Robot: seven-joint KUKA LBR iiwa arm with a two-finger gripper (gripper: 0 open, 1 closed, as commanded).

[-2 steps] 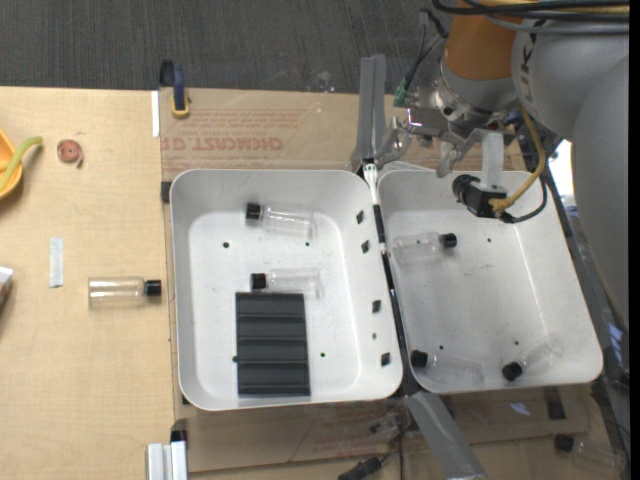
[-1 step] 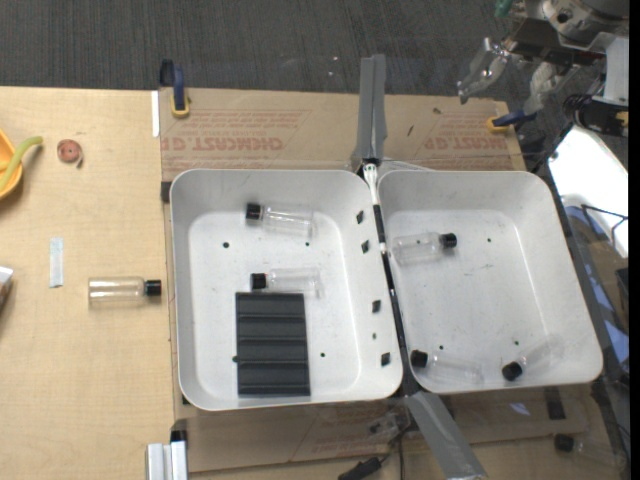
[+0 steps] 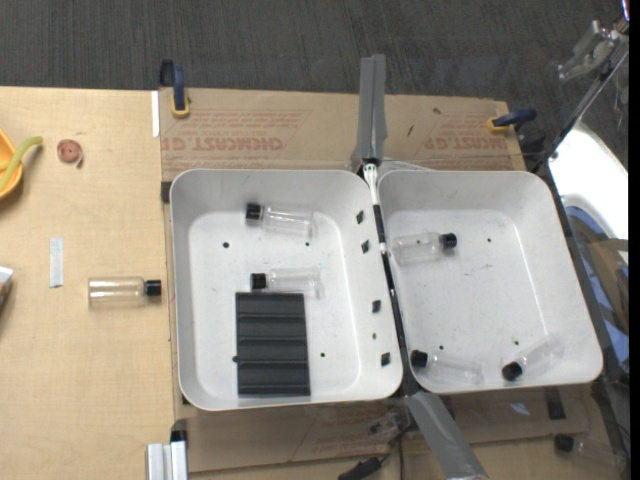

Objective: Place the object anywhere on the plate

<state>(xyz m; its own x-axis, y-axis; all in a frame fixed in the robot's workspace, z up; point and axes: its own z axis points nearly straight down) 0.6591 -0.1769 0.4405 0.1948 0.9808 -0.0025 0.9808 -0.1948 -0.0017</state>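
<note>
Wooden bench (image 3: pixel 90 368), two white bins (image 3: pixel 200 198), clear vials (image 3: pixel 280 218)

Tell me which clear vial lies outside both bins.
The vial on the bench left of the left bin, black cap pointing right; the others lie inside bins.

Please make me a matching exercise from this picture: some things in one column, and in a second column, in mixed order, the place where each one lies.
Things:
1. black ribbed plate
2. vial with a black cap lying alone
3. yellow object
4. blue clamp

Places:
A. on the wooden bench, left of the left bin
B. at the picture's left edge, near the top of the bench
C. on the floor of the left bin, toward its near side
D. on the far edge of the cardboard sheet, behind the left bin

Pairs: 1-C, 2-A, 3-B, 4-D
</note>
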